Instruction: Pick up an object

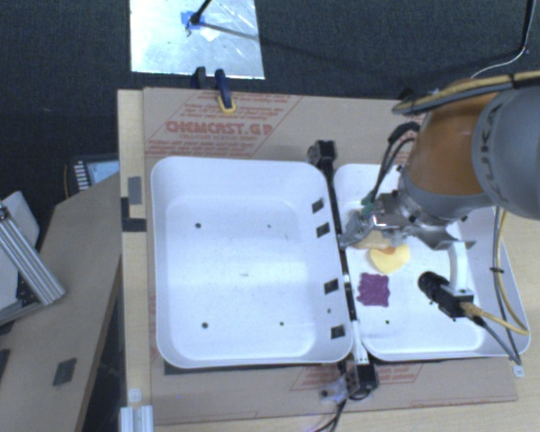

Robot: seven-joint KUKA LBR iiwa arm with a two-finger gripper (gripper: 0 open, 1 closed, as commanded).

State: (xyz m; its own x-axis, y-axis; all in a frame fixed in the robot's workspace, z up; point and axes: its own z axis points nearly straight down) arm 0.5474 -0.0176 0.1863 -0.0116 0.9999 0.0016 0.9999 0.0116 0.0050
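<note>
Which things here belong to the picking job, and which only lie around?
Job:
- flat yellow piece in right white bin
- flat purple piece, same bin
- grey arm's gripper

Lying about:
- left white bin
- shiny metal sheet
- blue clamp

Red "CHEMCAST" lettering, remainder illegible, on brown board (220, 126) beneath bins.
</note>
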